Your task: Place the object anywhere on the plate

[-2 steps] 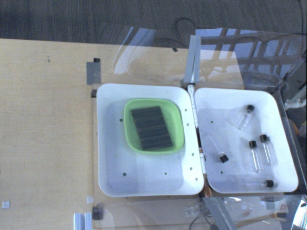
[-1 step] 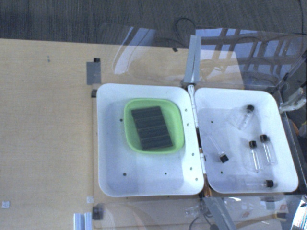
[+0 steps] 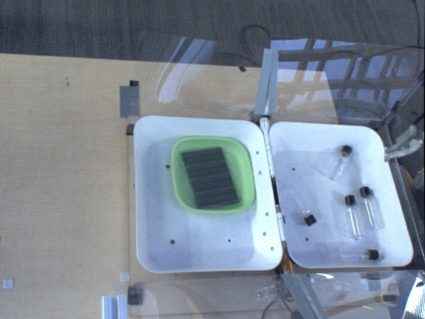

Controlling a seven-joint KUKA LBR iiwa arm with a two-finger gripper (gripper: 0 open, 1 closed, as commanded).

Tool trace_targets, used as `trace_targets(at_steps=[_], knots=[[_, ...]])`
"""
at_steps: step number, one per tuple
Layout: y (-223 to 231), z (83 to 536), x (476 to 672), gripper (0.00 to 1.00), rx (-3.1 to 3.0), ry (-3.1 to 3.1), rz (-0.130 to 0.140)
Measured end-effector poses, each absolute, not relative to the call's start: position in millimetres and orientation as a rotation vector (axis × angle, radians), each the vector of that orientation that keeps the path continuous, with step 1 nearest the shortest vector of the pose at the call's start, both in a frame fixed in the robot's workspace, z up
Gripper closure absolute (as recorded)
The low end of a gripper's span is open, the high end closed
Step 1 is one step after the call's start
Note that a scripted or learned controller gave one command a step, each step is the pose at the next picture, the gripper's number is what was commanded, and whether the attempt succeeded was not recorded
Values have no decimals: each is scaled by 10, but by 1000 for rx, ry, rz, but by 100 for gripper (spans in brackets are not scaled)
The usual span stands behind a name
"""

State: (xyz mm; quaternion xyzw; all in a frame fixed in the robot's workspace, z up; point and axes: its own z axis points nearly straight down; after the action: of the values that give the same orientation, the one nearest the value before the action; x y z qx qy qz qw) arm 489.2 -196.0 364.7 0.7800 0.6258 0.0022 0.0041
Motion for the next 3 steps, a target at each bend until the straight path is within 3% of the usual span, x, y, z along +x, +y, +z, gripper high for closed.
trace_targets(at_steps=[3], knots=[[-2060, 3995, 4887, 0, 1552, 2717, 3]])
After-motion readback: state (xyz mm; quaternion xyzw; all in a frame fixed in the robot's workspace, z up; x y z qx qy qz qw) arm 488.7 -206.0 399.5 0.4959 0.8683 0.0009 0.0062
